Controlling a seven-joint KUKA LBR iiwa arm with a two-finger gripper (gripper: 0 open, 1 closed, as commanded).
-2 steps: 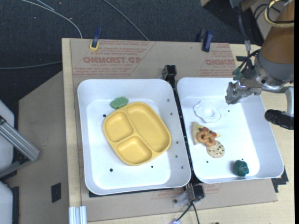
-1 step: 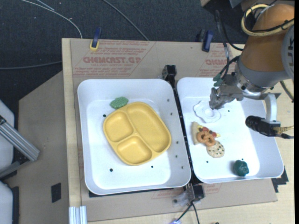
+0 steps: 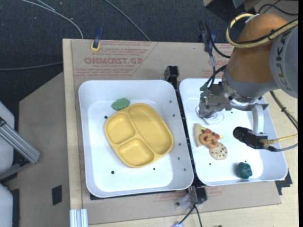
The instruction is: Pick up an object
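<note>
My gripper (image 3: pixel 207 110) hangs low over the upper left part of the right bin (image 3: pixel 210 171). Nothing shows between it and the bin floor. Just below it lies a small pale wedge with a red pretzel-like toy (image 3: pixel 208 137) on it. A speckled cookie (image 3: pixel 218 152) sits right against that toy's lower edge. A dark teal lump (image 3: pixel 244 170) rests near the bin's front right corner. In the left bin (image 3: pixel 94 174) a yellow divided plate (image 3: pixel 138 134) lies with a green leafy piece (image 3: pixel 120 104) at its upper left rim.
The two bins meet along a dark divider with black clamps at the back (image 3: pixel 171 73) and front (image 3: pixel 199 194). The bench board (image 3: pixel 118 60) extends behind the bins. Cables run behind the arm at the upper right.
</note>
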